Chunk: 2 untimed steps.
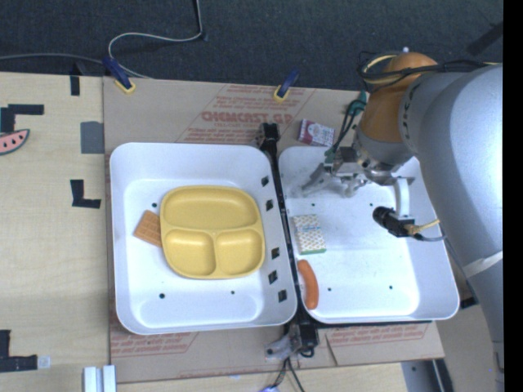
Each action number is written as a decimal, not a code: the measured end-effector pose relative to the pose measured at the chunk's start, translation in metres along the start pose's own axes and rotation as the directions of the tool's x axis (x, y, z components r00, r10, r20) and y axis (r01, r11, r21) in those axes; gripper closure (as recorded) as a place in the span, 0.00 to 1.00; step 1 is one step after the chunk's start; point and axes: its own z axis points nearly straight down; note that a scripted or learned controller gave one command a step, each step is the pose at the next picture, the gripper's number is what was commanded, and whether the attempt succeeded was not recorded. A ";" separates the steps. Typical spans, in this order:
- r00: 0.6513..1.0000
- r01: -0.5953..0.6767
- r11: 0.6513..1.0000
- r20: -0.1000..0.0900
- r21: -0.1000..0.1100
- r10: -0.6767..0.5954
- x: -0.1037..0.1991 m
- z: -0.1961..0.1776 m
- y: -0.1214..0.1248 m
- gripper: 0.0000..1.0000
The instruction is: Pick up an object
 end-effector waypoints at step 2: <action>1.000 0.001 1.000 0.002 0.001 -0.001 0.000 -0.009 0.000 0.00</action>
